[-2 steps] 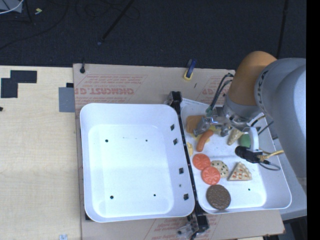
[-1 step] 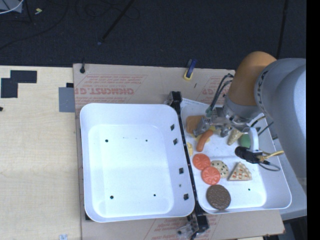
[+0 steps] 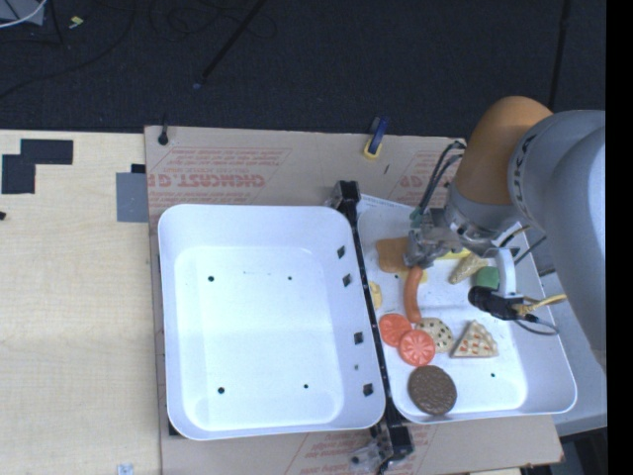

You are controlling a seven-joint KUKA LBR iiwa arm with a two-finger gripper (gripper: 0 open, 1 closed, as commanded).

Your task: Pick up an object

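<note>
We see the grey arm (image 3: 564, 196) first, reaching in from the right with its orange band (image 3: 499, 156) above the wrist; it stands over the upper part of the right bin. Beneath everything lies the brown cardboard sheet (image 3: 247, 166) with printed lettering, on a pale wooden bench (image 3: 69, 315); a blue and yellow clamp (image 3: 375, 139) sits at the sheet's far edge. The left bin (image 3: 257, 315) is a shallow white tray with a few small dark holes in its floor; the right bin (image 3: 544, 389) lies just beside it, the two joined by black clips along their shared edge.

The gripper (image 3: 423, 250) hangs low over the upper left of the right bin, right above the top end of an orange sausage-shaped piece (image 3: 412, 295); we cannot tell how its claw stands, nor whether anything is caught in it, since the wrist hides the tips. Just left of the gripper lies a brownish-orange piece (image 3: 391, 256); to its right a pale yellow piece (image 3: 465, 267) and a green piece (image 3: 485, 277). Lower down we find a round brown cookie (image 3: 432, 390), two red tomato slices (image 3: 406, 338) touching one another, a pizza wedge (image 3: 476, 341), and a small checkered cracker (image 3: 439, 333) between the slices and the wedge.
</note>
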